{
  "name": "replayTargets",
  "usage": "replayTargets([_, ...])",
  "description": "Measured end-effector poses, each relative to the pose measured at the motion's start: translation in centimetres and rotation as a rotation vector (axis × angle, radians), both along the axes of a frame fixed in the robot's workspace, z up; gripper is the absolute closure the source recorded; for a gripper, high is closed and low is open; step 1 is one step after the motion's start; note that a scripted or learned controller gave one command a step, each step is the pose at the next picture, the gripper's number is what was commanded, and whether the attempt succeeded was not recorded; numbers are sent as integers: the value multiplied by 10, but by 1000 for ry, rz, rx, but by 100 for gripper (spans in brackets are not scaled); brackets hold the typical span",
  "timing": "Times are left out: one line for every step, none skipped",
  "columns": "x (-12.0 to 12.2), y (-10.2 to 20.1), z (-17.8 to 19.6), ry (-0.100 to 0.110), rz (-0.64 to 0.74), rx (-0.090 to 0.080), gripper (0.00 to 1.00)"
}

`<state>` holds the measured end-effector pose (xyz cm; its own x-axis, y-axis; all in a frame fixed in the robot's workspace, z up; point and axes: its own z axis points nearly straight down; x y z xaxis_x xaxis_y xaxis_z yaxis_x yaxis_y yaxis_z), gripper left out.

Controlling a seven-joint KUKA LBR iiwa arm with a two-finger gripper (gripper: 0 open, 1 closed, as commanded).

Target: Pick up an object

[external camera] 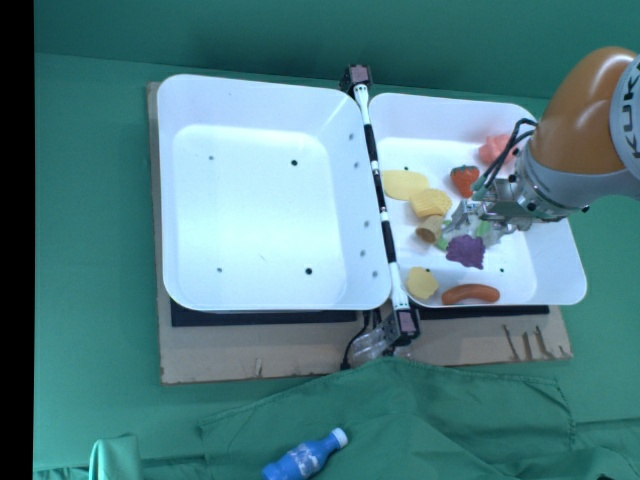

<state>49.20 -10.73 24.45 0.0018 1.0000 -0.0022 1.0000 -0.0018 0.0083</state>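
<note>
Grey arm with orange band reaching into the right bin, gripper low among toy foods, finger state impossible to tell, purple grapes just near, sausage at near wall, left bin alongside

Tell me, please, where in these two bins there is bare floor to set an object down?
The left bin offers a wide bare floor. In the right bin, only the far strip is free. The rest is crowded: yellow pieces, strawberry, purple grapes and sausage, with the gripper hanging among them.
</note>
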Motion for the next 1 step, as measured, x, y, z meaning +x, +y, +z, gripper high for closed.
replayTargets([-6, -2, 47, -1, -1, 0, 100])
